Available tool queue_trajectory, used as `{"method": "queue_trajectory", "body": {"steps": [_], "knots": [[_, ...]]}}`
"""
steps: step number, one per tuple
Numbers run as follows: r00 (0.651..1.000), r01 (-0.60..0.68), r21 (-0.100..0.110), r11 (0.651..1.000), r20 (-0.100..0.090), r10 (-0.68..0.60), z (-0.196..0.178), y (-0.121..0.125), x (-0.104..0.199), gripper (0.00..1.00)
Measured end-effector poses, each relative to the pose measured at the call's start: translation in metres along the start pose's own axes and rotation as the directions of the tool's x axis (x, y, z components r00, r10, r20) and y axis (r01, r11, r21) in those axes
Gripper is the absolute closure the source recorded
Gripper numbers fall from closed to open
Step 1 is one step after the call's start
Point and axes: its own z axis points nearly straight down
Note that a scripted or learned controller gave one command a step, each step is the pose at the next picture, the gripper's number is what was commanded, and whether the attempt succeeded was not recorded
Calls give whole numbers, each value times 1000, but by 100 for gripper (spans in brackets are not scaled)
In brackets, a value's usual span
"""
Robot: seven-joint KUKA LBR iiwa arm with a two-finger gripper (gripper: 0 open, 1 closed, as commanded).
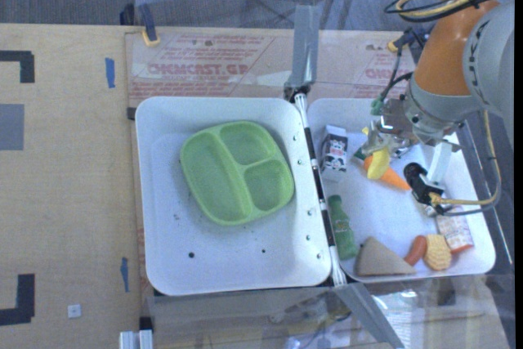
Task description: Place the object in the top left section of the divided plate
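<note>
Red printed lettering runs across the flat brown cardboard sheet [212, 65] lying behind the two white bins. On its left half, the largest line appears to read something like "CHEMCAST GP", though the letters are faint and blurred, so the spelling is uncertain; the smaller lines of red print beside it are too small to make out. A second patch of red print sits toward the sheet's right end and is also illegible. The small black-and-white carton [333, 149] in the right bin bears a printed pattern, but no words can be read on it. The small white packet with a red stripe [455, 231] near that bin's lower right corner shows marks too fine to read.
</note>
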Motion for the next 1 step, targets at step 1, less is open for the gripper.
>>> {"method": "queue_trajectory", "body": {"steps": [1], "knots": [[1000, 3, -2, 1000, 2, -3, -10, 1, 1, 100]]}}
